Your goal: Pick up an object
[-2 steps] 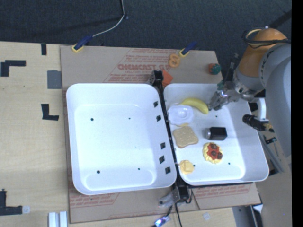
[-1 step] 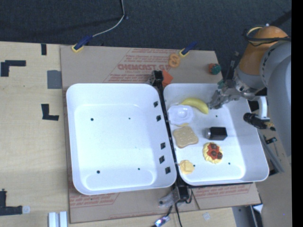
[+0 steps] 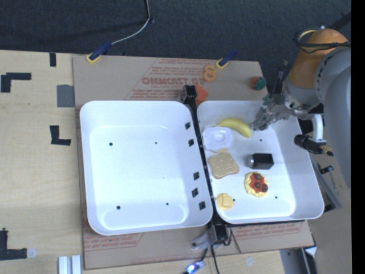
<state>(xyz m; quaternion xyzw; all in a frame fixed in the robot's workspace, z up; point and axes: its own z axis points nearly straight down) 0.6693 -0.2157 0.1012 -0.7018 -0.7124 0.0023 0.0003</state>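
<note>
- The banana (image 3: 235, 127) is lying near the back of the right bin (image 3: 285, 207) — the likeliest pick, with the jaws hanging just beside its tip.
- The gripper (image 3: 263, 119) is too blurred; I cannot tell how its jaws are standing.
- Judging the risk: the curved fruit could be rolling aside, or the white cup (image 3: 218, 137) touching it getting nudged.
- Counting — one banana, one cup, one toast slice (image 3: 222, 165), one black block (image 3: 262, 161), one pizza piece (image 3: 256, 184), one yellow lump (image 3: 224, 200); two bins, the left bin (image 3: 137, 170) beside.
</note>
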